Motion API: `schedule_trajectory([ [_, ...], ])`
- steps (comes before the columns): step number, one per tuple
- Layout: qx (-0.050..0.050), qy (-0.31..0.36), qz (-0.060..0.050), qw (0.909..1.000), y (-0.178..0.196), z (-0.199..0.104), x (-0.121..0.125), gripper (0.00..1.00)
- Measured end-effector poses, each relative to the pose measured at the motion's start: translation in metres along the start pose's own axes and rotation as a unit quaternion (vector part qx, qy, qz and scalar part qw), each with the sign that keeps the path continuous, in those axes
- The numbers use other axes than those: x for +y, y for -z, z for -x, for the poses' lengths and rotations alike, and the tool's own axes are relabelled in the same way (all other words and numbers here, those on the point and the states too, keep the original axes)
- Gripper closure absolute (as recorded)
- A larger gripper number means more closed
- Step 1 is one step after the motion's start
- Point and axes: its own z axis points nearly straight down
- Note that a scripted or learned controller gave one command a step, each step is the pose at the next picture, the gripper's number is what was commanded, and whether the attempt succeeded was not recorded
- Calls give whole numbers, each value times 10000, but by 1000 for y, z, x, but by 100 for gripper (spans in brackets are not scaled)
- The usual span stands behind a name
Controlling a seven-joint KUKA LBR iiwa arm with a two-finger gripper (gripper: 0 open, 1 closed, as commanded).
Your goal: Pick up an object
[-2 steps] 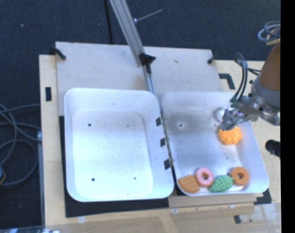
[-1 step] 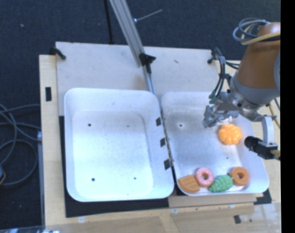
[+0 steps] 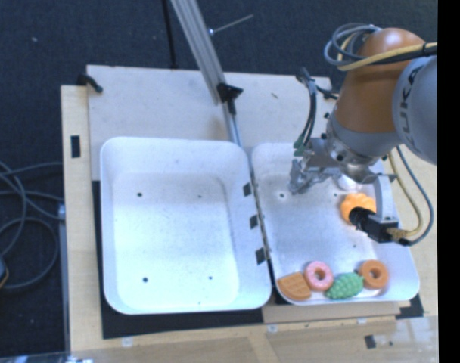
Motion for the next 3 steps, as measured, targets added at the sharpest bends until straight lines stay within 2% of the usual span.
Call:
schedule_trajectory([
  [2,2,-6,-6,10000,-22,-82,49,100],
  [3,5,-3,3,10000,-13,-129,68,100],
])
